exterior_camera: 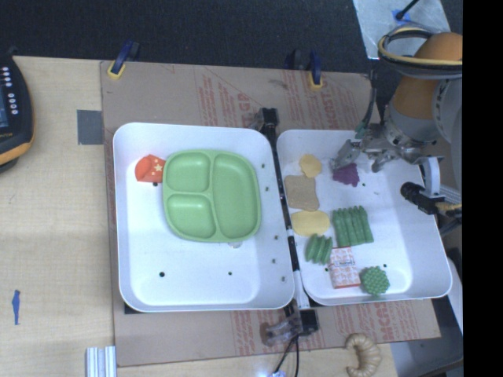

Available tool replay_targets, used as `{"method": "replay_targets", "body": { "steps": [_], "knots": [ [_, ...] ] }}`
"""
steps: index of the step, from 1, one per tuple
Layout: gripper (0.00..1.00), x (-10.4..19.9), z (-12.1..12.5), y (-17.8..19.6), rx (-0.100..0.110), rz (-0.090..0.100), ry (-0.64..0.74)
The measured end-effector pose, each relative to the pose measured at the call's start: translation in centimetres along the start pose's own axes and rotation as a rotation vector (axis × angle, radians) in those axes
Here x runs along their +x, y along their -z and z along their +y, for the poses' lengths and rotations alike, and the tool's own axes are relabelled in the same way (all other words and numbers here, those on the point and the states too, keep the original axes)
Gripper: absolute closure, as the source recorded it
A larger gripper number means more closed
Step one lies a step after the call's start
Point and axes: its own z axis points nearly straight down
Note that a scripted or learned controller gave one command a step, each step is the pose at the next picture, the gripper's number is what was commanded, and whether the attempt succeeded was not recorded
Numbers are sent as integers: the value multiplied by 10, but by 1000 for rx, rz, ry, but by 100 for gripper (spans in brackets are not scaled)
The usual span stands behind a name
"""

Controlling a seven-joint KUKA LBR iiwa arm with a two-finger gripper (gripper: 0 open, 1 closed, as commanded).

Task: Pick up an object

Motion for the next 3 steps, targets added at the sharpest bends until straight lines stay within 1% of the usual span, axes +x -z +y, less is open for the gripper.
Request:
{"method": "replay_targets", "body": {
  "steps": [1, 2, 3],
  "knots": [
    [100, -1, 1, 11, -2, -2, 2],
    [0, -1, 0, 11, 0, -2, 4],
    [0, 10, -22, -13, 5, 2, -8]
  ]
}}
